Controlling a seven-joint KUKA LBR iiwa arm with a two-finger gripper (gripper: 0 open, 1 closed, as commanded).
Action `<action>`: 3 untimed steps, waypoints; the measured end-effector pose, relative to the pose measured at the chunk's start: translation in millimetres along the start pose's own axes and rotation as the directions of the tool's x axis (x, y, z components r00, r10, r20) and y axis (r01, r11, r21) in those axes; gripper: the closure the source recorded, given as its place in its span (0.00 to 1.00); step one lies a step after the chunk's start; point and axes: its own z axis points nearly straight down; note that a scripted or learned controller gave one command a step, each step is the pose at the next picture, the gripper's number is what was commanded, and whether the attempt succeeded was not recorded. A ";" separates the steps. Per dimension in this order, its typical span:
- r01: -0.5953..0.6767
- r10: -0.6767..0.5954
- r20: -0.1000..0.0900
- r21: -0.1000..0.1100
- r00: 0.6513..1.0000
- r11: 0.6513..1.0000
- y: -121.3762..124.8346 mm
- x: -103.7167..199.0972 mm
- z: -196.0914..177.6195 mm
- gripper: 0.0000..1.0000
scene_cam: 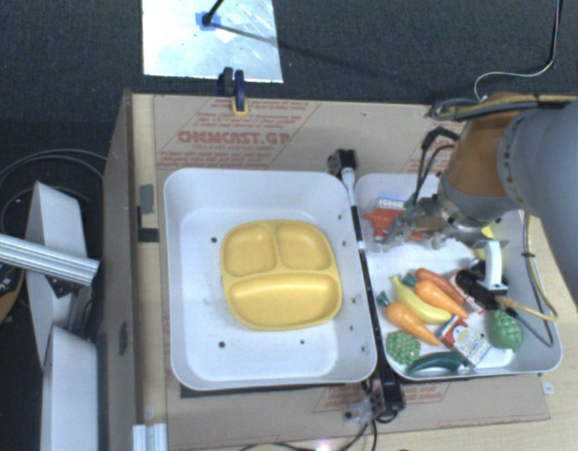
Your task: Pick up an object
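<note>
The arm is reaching in from the right over the right bin point(552, 350), and its tool point(408, 232) is hanging low in that bin's far left part. Whether the tool is open or closed cannot be told from this angle, and nothing is showing in its grip. A red-orange toy point(382, 219) is lying just beside the tool on its left, close to the bin's left wall, with a small blue-and-white piece point(389, 202) sitting just behind it.

The other play-food pieces are crowding the near half of the same bin. A yellow banana point(418, 300) is lying between two orange carrots point(442, 290) point(407, 320). A green broccoli floret point(402, 347) is resting by the near left corner, a dark green vegetable point(441, 364) is lying along the near wall, and a round green piece point(503, 330) is sitting toward the right. A small printed packet point(472, 347) is lying among them; its print is too small to read.

In the left bin point(190, 346), a yellow divided plate point(277, 273) is lying flat, well apart from the tool.

Both bins are resting on a brown board point(270, 130) covering the tabletop, and red lettering on it is reading "CHEMCAST", followed by what looks like "GP". A blue-and-yellow clamp point(234, 86) is gripping the board's far edge, and a silvery sheet point(211, 26) is lying beyond it.
</note>
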 end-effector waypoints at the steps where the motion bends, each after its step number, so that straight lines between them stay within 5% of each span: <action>1: 0.000 0.000 0.003 0.018 1.000 1.000 55.0 2.2 3.8 0.00; 2: -0.002 0.002 0.002 -0.005 1.000 1.000 60.8 -6.8 -124.6 0.00; 3: -0.004 0.004 0.001 0.004 1.000 1.000 -26.1 -3.2 -39.5 0.00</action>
